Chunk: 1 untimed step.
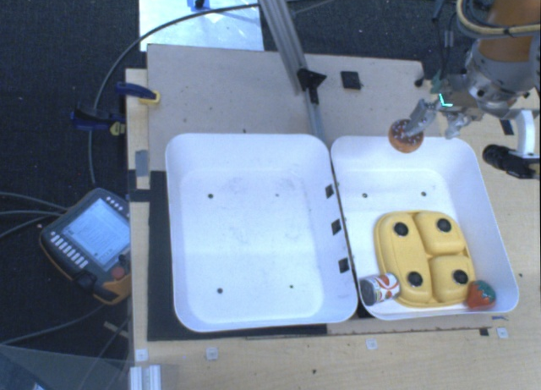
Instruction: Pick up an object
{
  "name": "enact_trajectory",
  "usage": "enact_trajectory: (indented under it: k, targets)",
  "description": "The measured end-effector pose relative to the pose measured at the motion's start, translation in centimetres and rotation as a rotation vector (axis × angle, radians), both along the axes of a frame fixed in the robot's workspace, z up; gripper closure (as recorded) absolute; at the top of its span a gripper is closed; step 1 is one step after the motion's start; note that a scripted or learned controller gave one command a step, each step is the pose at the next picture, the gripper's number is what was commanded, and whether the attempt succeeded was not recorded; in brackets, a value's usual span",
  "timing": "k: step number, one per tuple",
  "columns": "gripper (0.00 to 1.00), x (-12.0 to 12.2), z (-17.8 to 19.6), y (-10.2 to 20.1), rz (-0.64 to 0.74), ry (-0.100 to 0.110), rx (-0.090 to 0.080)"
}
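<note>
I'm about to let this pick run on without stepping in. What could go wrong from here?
1. The small round orange object at the gripper hangs over the right bin's far rim; if dropped, it may land outside on the bench.
2. The yellow block, can and strawberry crowd the near corner, making later grasps awkward.

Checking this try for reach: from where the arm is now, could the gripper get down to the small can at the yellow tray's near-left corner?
Probably yes. The small can lies uncovered in the right bin, open from above. The gripper hangs over the far rim by a brown round object. The yellow tray and bin wall crowd the can.
</note>
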<state>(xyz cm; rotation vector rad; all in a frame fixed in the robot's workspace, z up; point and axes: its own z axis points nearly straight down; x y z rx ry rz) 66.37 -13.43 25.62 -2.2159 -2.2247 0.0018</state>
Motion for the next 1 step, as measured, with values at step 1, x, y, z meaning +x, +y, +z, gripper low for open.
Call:
enact_trajectory:
  k: [1]
  targets:
    - [0.0,0.08,0.22,0.01,0.001,-0.004,-0.001]
